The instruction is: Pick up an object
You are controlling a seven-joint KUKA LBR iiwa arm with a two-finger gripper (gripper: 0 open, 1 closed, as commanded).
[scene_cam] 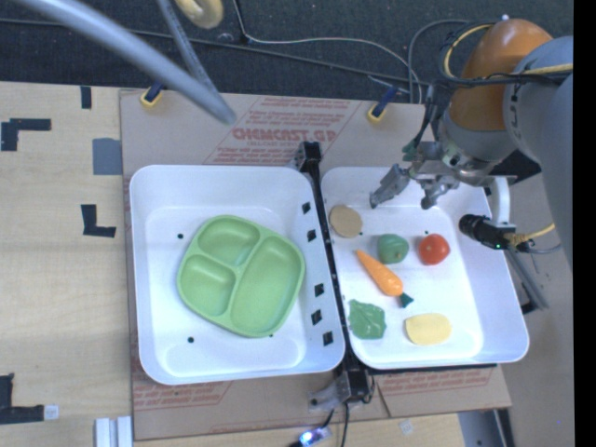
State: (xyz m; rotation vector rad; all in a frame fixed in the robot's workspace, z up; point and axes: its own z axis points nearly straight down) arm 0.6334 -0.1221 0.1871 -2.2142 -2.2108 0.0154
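Now spread wide and holding nothing, gripper [410, 192] above right bin's [498, 329] far end, with tan disc [345, 221] just left, tomato [433, 249] and green ball [392, 247] below it.

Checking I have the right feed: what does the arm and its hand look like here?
The arm is grey with a rounded orange band above the wrist. Thin dark cables loop beside it. The hand is dull grey metal with two slim fingers, mounted under a cluttered metallic wrist block.
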